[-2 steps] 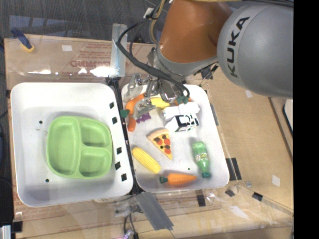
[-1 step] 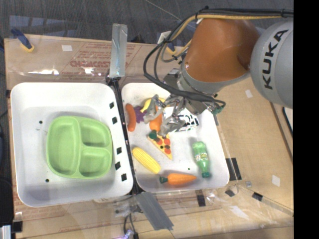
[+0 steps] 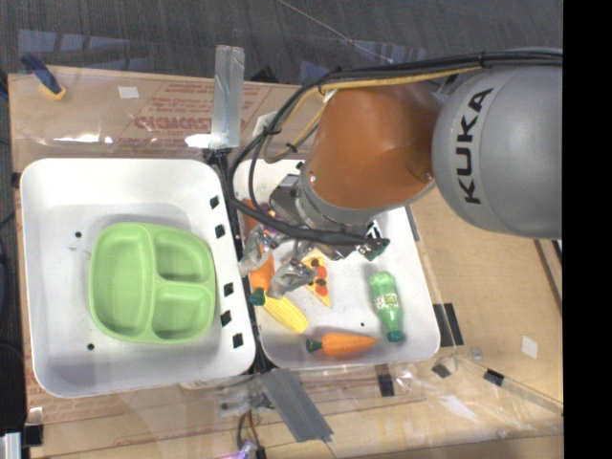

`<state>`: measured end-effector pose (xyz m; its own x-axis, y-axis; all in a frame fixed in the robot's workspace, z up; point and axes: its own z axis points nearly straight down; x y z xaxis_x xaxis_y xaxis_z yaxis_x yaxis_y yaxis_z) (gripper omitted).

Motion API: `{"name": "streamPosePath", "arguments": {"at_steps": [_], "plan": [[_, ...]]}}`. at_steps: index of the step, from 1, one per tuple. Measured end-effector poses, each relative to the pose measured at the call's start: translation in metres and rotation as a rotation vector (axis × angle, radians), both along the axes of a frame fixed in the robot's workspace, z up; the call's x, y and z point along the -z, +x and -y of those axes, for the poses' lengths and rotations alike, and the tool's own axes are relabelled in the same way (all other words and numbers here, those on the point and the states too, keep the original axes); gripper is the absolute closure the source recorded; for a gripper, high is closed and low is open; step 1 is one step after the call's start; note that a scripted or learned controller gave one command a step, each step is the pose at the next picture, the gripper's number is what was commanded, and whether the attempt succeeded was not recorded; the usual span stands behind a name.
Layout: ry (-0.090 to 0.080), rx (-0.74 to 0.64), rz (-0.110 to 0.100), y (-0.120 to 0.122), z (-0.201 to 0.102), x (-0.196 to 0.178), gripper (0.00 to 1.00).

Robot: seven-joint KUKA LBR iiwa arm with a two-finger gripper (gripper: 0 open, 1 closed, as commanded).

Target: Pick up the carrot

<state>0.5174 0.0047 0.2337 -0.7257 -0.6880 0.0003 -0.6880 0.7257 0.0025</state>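
Orange and tapered, the plastic toy carrot (image 3: pixel 346 343) lies flat in the right-hand shallow white bin (image 3: pixel 423 325), near its front wall. Its long axis runs almost left to right, green stem end pointing left and thin tip pointing right. My claw (image 3: pixel 287 273) hangs low over the same bin, up and left of the carrot and apart from it; whether it is wide or narrow I cannot tell. My grey arm (image 3: pixel 497 151) reads "KUKA" in black letters. Beside the carrot lie a yellow corn cob (image 3: pixel 285 314) and a small green bottle (image 3: pixel 386 304) whose label is too small to read.
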Motion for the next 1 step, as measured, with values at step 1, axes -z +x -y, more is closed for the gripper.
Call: {"name": "streamPosePath", "arguments": {"at_steps": [1], "plan": [[0.0,-0.289,-0.001,0.0024,-0.0101,0.0227,1.0]]}}
